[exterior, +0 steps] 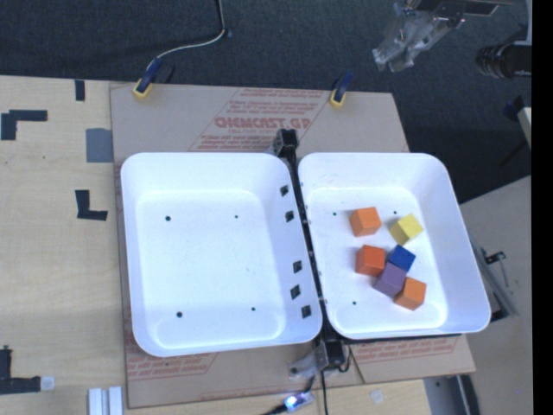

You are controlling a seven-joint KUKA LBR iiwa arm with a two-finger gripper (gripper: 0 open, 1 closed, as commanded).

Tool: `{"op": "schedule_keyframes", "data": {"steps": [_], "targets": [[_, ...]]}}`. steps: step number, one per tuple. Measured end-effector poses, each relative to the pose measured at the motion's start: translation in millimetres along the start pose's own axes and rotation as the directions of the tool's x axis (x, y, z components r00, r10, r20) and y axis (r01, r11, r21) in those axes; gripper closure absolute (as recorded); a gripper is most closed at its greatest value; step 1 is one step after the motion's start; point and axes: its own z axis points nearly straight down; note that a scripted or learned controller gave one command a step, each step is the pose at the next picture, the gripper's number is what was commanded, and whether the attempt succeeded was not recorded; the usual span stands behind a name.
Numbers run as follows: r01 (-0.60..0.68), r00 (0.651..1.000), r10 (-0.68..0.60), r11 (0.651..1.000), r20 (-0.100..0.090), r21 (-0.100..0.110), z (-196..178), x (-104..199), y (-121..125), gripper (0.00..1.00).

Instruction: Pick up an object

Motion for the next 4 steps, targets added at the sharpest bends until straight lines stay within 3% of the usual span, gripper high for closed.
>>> {"op": "schedule_keyframes", "data": {"steps": [2,3,4], "targets": [[0.001,1.000,-0.001,1.000,0.000,0.000,0.0,53.2,-44.2,1.00],[0.003,1.000,-0.003,1.000,0.002,0.018,157.9,98.9,-75.2,1.00],[-0.004,1.000,0.004,1.000,0.001,0.004,186.2,52.8,-76.4,1.00]]}}
